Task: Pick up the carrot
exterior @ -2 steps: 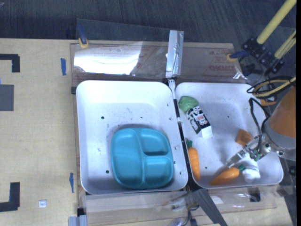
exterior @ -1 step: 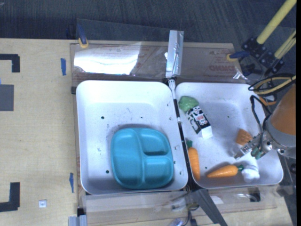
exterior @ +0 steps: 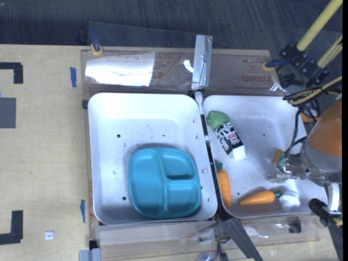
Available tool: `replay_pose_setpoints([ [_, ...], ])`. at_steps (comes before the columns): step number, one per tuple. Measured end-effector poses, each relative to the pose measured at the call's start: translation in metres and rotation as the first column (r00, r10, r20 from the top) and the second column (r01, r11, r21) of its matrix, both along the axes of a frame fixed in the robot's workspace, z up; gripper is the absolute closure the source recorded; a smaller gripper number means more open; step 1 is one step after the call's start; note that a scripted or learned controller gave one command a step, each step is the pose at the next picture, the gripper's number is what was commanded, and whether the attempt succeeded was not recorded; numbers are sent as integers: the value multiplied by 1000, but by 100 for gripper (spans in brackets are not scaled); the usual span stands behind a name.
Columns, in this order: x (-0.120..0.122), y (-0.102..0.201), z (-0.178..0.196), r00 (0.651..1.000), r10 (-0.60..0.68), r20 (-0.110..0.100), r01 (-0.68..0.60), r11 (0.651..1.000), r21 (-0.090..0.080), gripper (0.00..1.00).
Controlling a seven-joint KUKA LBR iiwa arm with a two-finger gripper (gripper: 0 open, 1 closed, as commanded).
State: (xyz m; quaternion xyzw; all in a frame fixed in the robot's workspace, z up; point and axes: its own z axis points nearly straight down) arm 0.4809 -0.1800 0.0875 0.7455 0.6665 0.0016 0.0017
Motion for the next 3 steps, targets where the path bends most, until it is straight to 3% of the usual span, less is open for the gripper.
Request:
replay_pose_setpoints([
  [1, 31, -28, 0, 977, -212, 1, 212, 977, -1, 100],
  [2, 48, -32, 80, 887, -461, -3, 461, 887, 0, 100],
  [3, -2, -3, 33, 981, -196, -9, 196, 981, 1, 100],
])
